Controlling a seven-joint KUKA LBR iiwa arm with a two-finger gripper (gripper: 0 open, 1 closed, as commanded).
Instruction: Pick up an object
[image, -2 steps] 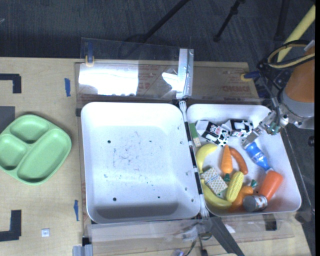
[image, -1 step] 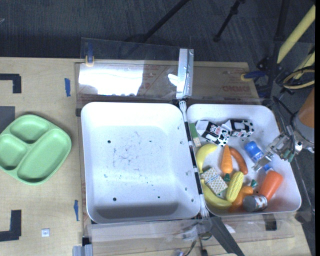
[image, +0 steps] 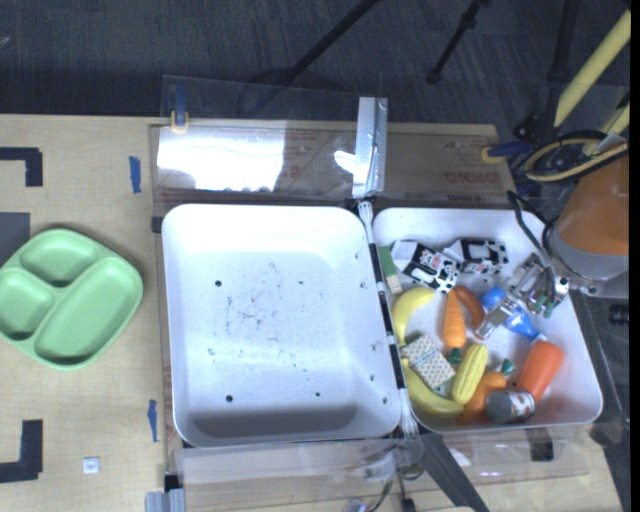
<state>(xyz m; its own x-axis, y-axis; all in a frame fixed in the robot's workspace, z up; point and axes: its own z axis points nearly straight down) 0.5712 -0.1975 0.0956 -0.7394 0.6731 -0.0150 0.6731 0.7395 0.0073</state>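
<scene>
Grey arm with orange band (image: 600, 215) comes in from 3 o'clock, metal two-finger gripper (image: 515, 305) low over the right white plastic bin (image: 585, 385). Whether the gripper is closed or parted cannot be told; too much clutter around the tip. It sits right at a small blue-and-white object (image: 505, 312), touching or just above it, unclear which. Nothing clearly seen between the tips.

Right bin is packed. Orange plastic carrot (image: 454, 316) at bin centre, tilted, just at 9 o'clock of the gripper. Yellow plastic banana (image: 412, 312) curves along the bin's 9 o'clock side. Yellow corn cob (image: 470, 371) at 6 o'clock of the carrot, beside a white speckled sponge-like block (image: 430, 362). Second orange carrot-like piece (image: 540, 368) toward 4 o'clock, a grey cylindrical piece (image: 510, 405) just below it. Black-and-white patterned toys (image: 455, 258) at 12 o'clock of the bin.

Left white plastic bin (image: 270, 310) touches the right one along the shared edge. Green sectioned plastic plate (image: 65, 295) lies on the wooden bench (image: 80, 420) at far 9 o'clock, well apart from the bins. Clear plastic sheet (image: 260, 150) behind the left bin at 12 o'clock.
</scene>
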